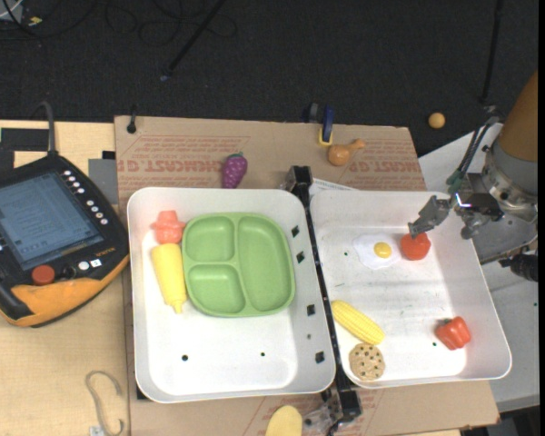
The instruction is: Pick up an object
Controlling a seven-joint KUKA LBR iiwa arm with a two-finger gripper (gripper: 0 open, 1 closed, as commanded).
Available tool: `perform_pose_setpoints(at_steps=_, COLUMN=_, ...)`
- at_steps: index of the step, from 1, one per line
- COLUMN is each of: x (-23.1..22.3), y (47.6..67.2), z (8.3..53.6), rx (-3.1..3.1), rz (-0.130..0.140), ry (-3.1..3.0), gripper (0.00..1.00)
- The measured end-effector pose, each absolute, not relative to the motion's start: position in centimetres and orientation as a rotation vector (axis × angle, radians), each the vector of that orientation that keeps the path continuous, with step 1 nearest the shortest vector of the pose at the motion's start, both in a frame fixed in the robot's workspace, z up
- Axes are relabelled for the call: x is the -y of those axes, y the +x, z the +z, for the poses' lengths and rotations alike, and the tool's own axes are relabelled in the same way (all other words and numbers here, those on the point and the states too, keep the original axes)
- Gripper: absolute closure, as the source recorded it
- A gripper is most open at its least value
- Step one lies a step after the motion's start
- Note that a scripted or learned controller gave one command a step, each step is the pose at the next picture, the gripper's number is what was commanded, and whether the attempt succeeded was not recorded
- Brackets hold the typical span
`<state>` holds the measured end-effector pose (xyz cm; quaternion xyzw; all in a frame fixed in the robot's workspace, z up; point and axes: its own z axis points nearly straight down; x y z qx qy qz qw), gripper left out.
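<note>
My gripper (pixel 443 229) hangs over the upper right part of the right bin (pixel 490 307), open, with its two dark fingers spread apart. A small red tomato (pixel 415 247) lies on the bin floor just below the left fingertip (pixel 421 226), not between the fingers. Left of it rests a fried egg (pixel 377 252). Lower in the same bin lie a yellow corn cob (pixel 357 322), a cookie (pixel 367 361) and a red pepper (pixel 452 332).
The left bin (pixel 218 371) holds a green divided plate (pixel 237 264), a yellow bottle (pixel 169 276) and a pink piece (pixel 167 227). Purple grapes (pixel 233 169) and an orange pear (pixel 343 152) sit on the cardboard behind. A teach pendant (pixel 45 234) lies at the left.
</note>
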<state>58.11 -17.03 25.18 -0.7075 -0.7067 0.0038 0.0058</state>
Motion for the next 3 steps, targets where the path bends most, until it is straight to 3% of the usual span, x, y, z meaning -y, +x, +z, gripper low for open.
perform_pose_setpoints(at_steps=1, x=17.1, y=58.3, z=25.9, rx=2.222, rz=0.001, ry=-2.220, gripper=0.00)
perform_pose_setpoints(at_steps=3, x=15.7, y=58.2, z=13.3, rx=2.219, rz=0.007, ry=-2.213, gripper=0.00)
